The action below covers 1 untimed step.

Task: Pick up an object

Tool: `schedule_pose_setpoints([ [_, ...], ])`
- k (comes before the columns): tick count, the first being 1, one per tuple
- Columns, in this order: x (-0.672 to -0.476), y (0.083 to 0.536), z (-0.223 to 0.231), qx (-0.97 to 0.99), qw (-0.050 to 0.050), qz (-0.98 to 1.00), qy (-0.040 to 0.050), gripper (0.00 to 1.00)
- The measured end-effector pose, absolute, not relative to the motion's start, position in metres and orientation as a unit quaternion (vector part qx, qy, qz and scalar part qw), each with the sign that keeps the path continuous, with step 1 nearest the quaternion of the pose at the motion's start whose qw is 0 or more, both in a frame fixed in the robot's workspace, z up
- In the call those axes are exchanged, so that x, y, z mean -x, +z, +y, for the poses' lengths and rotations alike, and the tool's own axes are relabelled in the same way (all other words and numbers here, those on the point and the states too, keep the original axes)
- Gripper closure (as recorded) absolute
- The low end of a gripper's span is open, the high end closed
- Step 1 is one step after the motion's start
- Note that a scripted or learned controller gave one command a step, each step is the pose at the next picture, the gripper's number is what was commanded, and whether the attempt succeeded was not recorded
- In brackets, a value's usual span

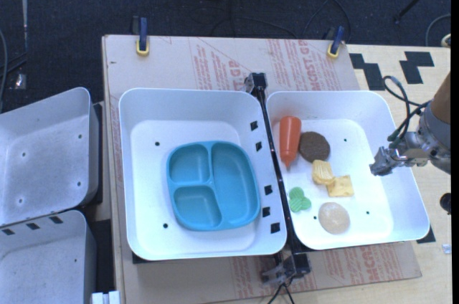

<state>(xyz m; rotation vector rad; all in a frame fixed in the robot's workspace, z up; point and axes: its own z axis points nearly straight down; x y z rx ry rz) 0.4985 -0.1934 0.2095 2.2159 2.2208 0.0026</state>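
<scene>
A: So, what sits in the left bin (136,109)?

B: A blue divided tray (212,185) with three compartments lies flat near that bin's middle.

A: And the right bin (373,109)?

B: Along its left edge an orange carrot (289,138) stands lengthwise, tip toward the near side. Just beside it, to the right, lies a dark brown round patty (314,146). Nearer the front edge, a green leafy piece (298,200) rests close to the left wall. A yellow ridged chip (323,171) and a yellow square cracker (341,186) lie touching near the bin's middle, and a pale tan round cookie (333,217) lies toward the front.

A: Where is the gripper (381,165)?

B: It hangs over the right bin's right edge, well apart from the food pieces. Nothing shows between its fingers; how far the jaws are parted cannot be told.
</scene>
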Motion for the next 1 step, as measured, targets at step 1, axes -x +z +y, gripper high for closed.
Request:
schedule_pose_setpoints([
  [1,-0.5000,0.2625,-0.1936,-0.706,0.003,0.708,0.0011,1.00],
])
